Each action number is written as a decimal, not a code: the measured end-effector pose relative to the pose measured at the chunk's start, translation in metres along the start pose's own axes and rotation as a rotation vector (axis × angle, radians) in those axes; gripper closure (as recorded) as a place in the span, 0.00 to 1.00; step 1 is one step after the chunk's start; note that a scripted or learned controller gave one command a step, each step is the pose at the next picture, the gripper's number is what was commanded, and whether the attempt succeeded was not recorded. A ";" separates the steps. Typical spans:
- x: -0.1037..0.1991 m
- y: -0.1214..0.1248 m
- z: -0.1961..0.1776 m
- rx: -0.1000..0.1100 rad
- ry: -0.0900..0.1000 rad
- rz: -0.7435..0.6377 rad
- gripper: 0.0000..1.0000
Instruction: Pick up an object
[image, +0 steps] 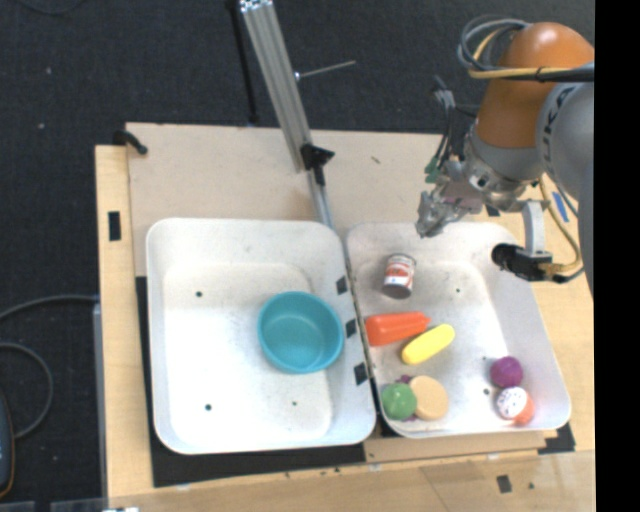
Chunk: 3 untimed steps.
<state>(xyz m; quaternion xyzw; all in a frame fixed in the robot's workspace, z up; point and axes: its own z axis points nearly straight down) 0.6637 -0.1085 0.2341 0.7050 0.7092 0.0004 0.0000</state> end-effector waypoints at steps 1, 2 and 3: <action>0.055 0.002 0.008 0.000 0.001 -0.001 1.00; 0.111 0.003 0.013 0.001 0.001 -0.001 1.00; 0.173 0.000 0.002 -0.002 0.002 -0.003 1.00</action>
